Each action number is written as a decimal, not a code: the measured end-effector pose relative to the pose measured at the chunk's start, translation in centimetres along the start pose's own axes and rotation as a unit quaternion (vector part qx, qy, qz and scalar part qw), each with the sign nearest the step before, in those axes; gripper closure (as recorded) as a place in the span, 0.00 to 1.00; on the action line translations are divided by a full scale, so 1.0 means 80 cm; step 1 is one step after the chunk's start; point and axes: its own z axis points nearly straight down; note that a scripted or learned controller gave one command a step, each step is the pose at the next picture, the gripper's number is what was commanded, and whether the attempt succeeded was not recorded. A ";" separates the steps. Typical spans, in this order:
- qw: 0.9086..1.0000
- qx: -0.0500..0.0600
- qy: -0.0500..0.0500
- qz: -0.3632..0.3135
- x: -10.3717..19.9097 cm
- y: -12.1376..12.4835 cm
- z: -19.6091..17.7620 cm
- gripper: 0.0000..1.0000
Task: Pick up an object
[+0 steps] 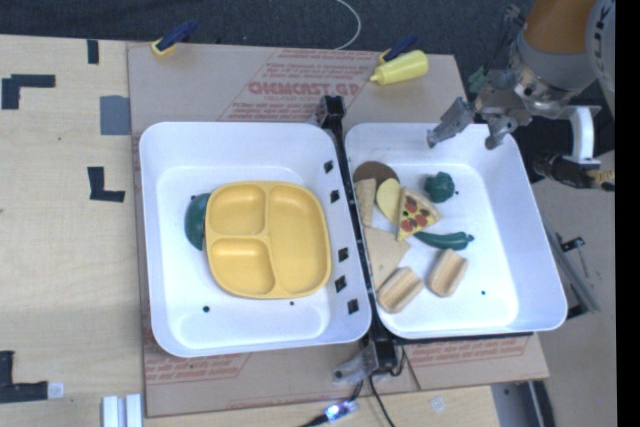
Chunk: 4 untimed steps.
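The gripper (468, 128) hangs over the far edge of the right bin (520, 245), its two fingers spread apart with nothing between them. The arm (565, 5) reaches in from the right, its orange band high at the far right corner.

In the right bin lie the toy foods, all clustered toward its left half — a pizza slice (415, 213) near the middle, a dark green round piece (438, 185) just right of it and far from the near edge, a green pepper (444, 239) just nearer, two tan bread pieces (424, 281) side by side nearer still, and a pale and brown pile (378, 195) against the left wall. The gripper is apart from all of them.

The left bin (170, 215) holds a yellow divided plate (268, 238) with a dark green thing (196, 220) tucked under its left edge.

On the surface (60, 215), beyond the bins, a yellow clamp (402, 67) and a smaller one (172, 37) grip the cardboard sheet (260, 85).
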 end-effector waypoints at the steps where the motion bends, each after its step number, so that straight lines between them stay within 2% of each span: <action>1: 1.000 -0.007 -0.001 -0.001 0.000 0.003 -0.010 0.00; 4: 1.000 -0.004 -0.001 -0.001 -0.019 0.008 0.199 0.00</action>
